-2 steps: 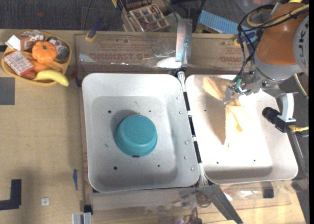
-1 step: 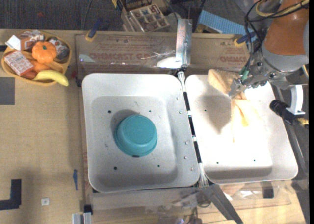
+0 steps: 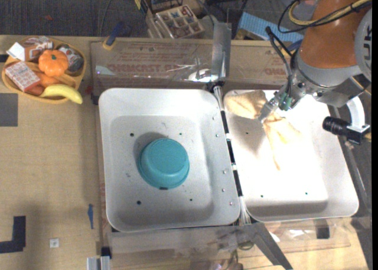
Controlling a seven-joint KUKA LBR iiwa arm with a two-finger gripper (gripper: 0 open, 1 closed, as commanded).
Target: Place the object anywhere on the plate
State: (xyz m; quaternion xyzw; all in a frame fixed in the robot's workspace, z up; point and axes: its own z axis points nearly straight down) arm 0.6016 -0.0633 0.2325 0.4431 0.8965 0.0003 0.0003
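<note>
A teal round plate (image 3: 164,162) sits in the middle of the left white bin (image 3: 118,115). My gripper (image 3: 273,109) hangs over the upper left part of the right bin (image 3: 331,198), pointing down and to the left. Strong glare washes out that bin. Below the gripper lies a pale tan shape (image 3: 277,136) that I cannot identify; it could be an object or a reflection of the arm. Another tan patch (image 3: 242,106) shows in the bin's far left corner.
The arm's orange band (image 3: 331,26) and grey wrist loom over the right bin's far right corner. A bowl of toy fruit (image 3: 44,71) stands on the bench at the far left. A cardboard wall (image 3: 159,65) runs behind both bins.
</note>
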